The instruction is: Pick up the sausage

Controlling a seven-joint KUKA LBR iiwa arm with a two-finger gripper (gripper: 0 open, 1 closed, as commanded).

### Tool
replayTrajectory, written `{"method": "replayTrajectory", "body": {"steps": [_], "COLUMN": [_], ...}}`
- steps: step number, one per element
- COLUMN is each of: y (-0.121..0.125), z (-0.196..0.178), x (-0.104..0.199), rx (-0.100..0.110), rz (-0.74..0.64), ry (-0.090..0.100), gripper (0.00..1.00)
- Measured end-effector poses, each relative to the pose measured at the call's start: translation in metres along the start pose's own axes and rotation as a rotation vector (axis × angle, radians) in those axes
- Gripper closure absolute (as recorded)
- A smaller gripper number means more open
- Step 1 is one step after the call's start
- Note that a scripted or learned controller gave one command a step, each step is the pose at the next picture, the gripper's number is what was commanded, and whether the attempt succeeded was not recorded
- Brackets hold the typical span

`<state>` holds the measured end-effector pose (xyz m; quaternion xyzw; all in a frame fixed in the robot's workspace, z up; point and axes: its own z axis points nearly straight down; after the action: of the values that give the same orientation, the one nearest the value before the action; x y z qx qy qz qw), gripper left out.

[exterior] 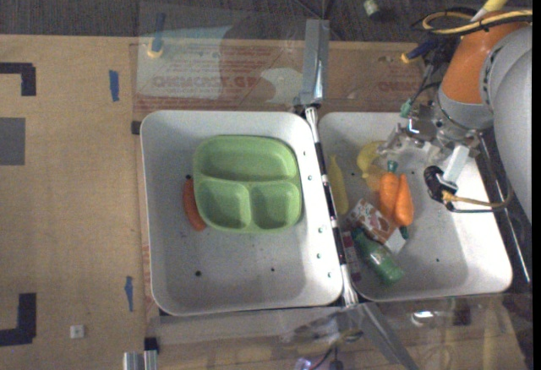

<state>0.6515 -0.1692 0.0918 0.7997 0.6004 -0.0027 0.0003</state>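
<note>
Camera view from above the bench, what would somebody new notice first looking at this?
Probably the bright green divided tray in the middle of the left bin, with an orange-red sausage lying against the tray's left edge. Next comes the grey arm with its orange band reaching in from the right over the right bin, where a carrot, a green bottle and a few yellow items sit bunched on the bin's left side.
</note>
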Motion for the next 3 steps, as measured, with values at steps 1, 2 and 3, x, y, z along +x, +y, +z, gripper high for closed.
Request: {"method": "replayTrajectory", "body": {"steps": [1, 2, 3], "y": [-0.048, -0.038, -0.102], "z": [0.003, -0.010, -0.167], "x": [-0.052, -0.051, -0.061], "rx": [-0.006, -0.001, -0.001], "rz": [0.005, 0.142, 0.441], "ry": [0.014, 0.010, 0.004], "gripper": [0.00, 0.00, 0.00]}}
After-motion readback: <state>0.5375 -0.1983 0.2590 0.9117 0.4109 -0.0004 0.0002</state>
